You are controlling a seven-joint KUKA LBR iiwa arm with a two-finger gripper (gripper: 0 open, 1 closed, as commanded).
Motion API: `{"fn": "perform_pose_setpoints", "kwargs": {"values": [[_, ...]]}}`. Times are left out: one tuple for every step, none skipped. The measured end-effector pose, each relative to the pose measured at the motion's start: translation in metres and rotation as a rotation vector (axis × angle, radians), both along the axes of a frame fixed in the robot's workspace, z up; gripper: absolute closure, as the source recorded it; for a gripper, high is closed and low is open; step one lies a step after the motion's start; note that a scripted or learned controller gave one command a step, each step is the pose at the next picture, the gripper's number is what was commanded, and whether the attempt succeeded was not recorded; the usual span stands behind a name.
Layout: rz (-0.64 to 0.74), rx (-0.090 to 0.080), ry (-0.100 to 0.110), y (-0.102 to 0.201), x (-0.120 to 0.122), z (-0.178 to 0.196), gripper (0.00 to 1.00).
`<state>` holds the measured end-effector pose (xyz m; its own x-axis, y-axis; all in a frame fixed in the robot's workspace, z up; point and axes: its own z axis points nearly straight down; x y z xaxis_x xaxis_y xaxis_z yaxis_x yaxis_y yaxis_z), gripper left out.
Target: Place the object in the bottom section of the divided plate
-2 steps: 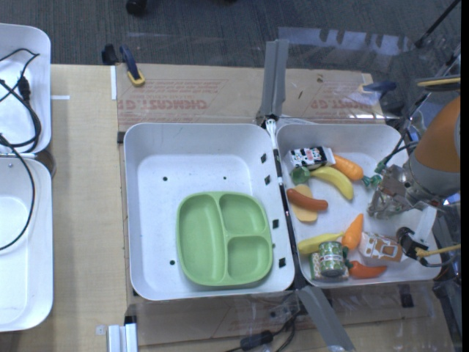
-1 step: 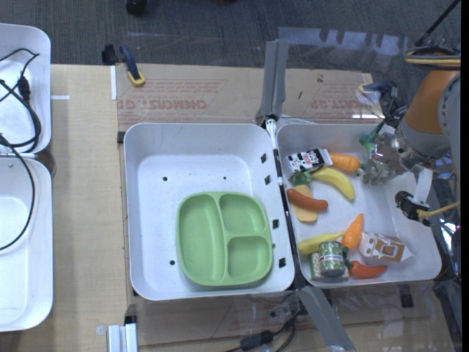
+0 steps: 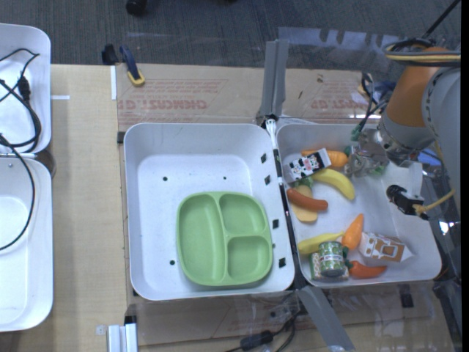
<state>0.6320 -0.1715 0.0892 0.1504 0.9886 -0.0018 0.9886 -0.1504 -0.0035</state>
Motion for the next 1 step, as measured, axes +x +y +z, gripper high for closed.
{"fn": "perform_pose_setpoints", "kwargs": {"values": [[0.191,0.001,0.000,-0.0470,-0.0149,0.0002,1.00]]}}
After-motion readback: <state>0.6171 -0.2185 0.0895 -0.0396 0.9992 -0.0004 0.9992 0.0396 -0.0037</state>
